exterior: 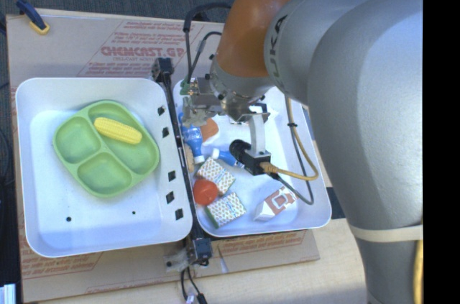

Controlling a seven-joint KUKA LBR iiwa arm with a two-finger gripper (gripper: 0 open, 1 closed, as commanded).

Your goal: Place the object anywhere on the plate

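Observation:
A green three-part plate (80, 139) lies in the left bin (43, 223). A yellow corn cob (118, 130) rests in its upper compartment. My gripper (195, 114) is down in the upper left corner of the right bin (316, 213), close to the divider between the bins. Right under it lie a blue bottle (192, 141) and a small orange object (209, 129). The wrist hides whatever is directly beneath the gripper, and I see nothing clearly held.
The right bin also holds a red round object (205, 190), two checkered packets (215, 174) (226, 209) and a white carton with red print (277, 203). The arm covers the bin's upper right. White floor surrounds the plate in the left bin.

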